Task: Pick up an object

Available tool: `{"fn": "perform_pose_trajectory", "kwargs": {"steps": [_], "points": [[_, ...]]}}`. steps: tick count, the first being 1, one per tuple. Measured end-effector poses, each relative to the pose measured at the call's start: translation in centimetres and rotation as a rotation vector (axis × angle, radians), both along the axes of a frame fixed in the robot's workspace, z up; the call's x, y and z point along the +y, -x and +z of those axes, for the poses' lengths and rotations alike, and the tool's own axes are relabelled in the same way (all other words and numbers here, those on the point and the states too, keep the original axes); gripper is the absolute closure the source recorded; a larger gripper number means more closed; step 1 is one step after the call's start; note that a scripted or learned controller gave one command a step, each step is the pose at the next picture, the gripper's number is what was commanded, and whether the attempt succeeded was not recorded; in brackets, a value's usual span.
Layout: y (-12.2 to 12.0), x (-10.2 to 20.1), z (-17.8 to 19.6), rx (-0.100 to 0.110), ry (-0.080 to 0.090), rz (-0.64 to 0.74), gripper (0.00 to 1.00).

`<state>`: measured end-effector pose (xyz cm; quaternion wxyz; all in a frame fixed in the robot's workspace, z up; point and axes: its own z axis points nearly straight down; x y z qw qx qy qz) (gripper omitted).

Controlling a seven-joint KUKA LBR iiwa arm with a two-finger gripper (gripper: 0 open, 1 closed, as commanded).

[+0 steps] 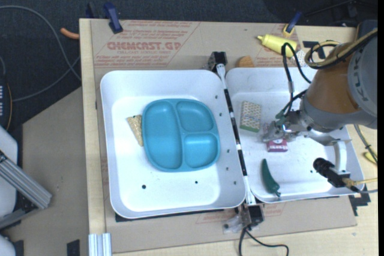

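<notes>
Green pod (269, 178) lies at the near edge of the right bin (298, 181), toward the camera from the tool (279, 130) and clear of it, its long axis running near-to-far with a slight tilt. Tool stands low over the middle of the same bin, carried by the arm (336, 99) reaching in from the view's right. Its state cannot be told: the view does not show whether it is spread or pressed together, and nothing is seen pinched in it. Pink piece (276, 146), judged the likeliest target, lies on the bin floor just beside the tool on its camera side, possibly touching; contact is not resolved. Its long axis runs across the view, left to right. Patterned card (251, 116) lies near the tool on the side away from the arm, slightly farther from the camera. Blue plate (180, 133) and tan wedge (135, 126) sit in the left bin (120, 99), well apart from the tool. Judgement: a short shift toward the camera is needed to centre on the pink piece.
</notes>
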<state>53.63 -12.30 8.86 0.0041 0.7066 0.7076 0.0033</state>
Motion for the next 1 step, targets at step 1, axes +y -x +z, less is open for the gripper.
{"fn": "perform_pose_trajectory", "kwargs": {"steps": [1], "points": [[-1.18, 7.82, 9.63, 0.010, -0.002, 0.000, 1.00]]}}
